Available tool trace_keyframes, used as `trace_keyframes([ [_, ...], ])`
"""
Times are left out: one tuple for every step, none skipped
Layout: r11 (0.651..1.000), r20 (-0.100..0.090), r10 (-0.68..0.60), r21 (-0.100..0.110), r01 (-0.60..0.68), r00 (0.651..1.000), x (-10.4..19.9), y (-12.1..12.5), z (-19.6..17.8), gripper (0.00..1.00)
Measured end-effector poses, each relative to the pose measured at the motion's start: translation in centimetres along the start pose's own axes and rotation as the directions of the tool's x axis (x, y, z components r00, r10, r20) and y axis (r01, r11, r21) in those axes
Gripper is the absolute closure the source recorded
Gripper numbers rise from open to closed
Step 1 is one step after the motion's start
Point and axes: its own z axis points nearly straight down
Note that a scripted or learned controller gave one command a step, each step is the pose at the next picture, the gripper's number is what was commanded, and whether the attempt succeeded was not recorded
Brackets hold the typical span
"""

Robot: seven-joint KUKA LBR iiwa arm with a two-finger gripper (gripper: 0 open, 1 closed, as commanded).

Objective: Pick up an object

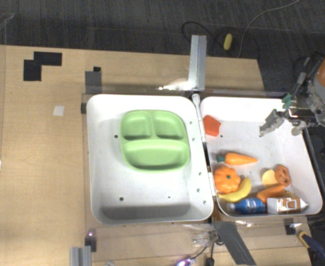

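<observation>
A pale wooden bench (35, 148) stands on dark carpet. The left bin (101, 193) holds a green divided plate (154, 139). Right of that plate, toy food: orange block (212, 125), carrot (239, 159), pumpkin (227, 178), banana (235, 193), bottle (250, 206). The gripper (270, 123) hovers beyond them, jaws slightly apart, empty.

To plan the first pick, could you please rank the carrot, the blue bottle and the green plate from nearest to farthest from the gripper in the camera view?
From the gripper:
1. carrot, right bin, middle.
2. blue bottle, right bin, front edge.
3. green plate, left bin.
</observation>
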Motion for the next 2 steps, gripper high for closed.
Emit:
trace_keyframes([
  [1.0,-0.001,-0.029,0.001,0.029,1.0,7.4,-2.9,7.1,0.0],
  [1.0,-0.001,-0.007,0.001,0.007,1.0,7.1,-1.5,9.5,0.0],
])
